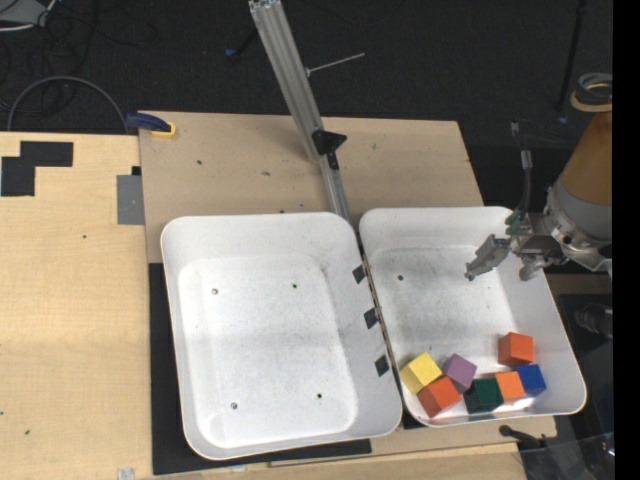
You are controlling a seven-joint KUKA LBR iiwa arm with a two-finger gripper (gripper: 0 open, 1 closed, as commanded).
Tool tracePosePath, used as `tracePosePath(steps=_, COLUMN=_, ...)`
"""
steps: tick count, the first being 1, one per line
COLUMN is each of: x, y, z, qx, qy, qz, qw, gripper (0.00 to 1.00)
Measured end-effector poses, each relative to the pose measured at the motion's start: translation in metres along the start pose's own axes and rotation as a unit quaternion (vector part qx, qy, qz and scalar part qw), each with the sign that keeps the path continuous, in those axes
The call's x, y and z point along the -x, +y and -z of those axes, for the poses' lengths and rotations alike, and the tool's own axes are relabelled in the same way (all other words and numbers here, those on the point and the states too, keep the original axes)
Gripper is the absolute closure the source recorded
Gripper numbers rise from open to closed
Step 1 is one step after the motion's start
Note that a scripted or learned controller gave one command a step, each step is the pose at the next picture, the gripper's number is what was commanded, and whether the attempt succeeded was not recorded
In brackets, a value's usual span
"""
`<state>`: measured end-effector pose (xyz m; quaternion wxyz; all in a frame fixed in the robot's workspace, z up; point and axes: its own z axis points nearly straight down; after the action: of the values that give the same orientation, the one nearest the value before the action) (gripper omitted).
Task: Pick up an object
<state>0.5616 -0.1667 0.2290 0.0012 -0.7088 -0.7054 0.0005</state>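
Note:
Several coloured blocks lie along the near edge of the right bin (430, 268): a yellow block (422, 370), a purple block (460, 369), a red block (438, 396), a green block (483, 395), an orange block (510, 384) and a blue block (531, 378). A second red-orange block (516, 348) sits slightly apart, just behind them. My gripper (505, 265) hangs over the bin's far right part, well behind the blocks. It is open, with nothing between its fingers.
The left bin (260, 308) lies beside the right one, with black clips (368, 316) along the shared edge. A slanted aluminium rail (295, 88) rises from behind the bins. A blue clamp (150, 121) sits at the bench's far left corner.

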Motion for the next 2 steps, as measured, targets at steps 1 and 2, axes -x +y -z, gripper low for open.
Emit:
tracePosePath(steps=1, x=0.001, y=0.0, z=0.01, qx=-0.001, qy=0.0, qz=-0.001, qw=1.0, gripper=1.0)
tracePosePath(steps=2, x=-0.107, y=-0.02, z=0.089, qx=0.003, qy=0.001, qz=0.006, qw=1.0, gripper=1.0)
